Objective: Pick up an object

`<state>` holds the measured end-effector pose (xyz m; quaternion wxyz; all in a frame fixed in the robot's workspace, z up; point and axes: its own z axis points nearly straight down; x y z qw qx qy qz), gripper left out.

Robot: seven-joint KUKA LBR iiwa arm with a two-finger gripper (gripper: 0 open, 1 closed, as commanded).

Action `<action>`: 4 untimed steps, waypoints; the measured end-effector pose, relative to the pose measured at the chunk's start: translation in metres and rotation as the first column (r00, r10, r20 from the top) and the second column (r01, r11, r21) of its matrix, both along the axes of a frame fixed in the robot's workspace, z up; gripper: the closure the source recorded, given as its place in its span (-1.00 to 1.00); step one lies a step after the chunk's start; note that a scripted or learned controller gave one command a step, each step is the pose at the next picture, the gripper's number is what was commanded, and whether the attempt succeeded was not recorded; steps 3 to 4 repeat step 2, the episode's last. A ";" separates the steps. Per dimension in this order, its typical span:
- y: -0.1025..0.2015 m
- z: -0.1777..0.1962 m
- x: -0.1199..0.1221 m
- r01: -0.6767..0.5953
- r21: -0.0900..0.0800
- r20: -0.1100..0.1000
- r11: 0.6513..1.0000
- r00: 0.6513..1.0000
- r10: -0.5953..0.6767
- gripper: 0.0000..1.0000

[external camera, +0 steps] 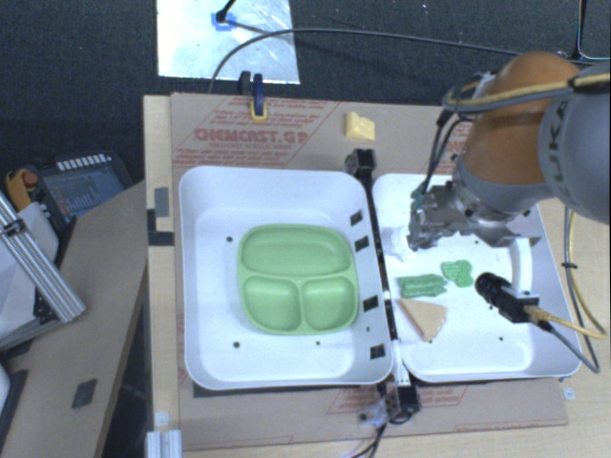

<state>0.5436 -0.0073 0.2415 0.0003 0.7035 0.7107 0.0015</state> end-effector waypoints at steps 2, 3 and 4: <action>0.107 -0.005 0.016 0.001 0.000 0.000 1.000 1.000 -0.001 1.00; 0.107 -0.005 0.016 0.001 0.000 0.000 1.000 1.000 -0.001 1.00; 0.107 -0.005 0.016 0.001 0.000 0.000 1.000 1.000 -0.001 1.00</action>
